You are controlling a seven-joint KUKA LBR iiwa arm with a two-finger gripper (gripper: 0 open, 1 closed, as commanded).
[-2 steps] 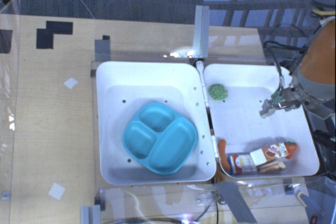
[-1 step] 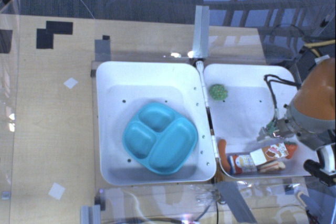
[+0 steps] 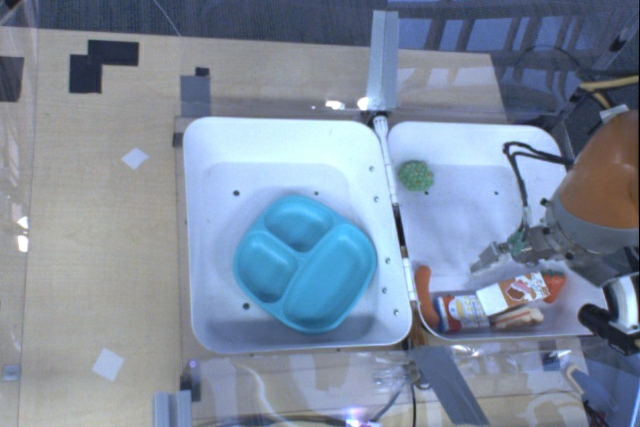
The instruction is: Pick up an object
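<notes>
The right bin (image 3: 470, 205) holds a small green bumpy ball (image 3: 415, 175) near its back left corner. Along its front wall lie a red sausage-shaped item (image 3: 423, 286), a white and red packet (image 3: 487, 303) and an orange carrot-like piece (image 3: 553, 287). My gripper (image 3: 497, 255) hangs low over the right bin, just above and behind the packet, with the grey wrist and orange band behind it at the right. Nothing is visibly held.
The left bin (image 3: 210, 215) holds a blue divided plate (image 3: 305, 261). A black cable (image 3: 520, 177) loops from the arm over the right bin's back right. A metal post (image 3: 383, 60) stands behind the wall between the bins.
</notes>
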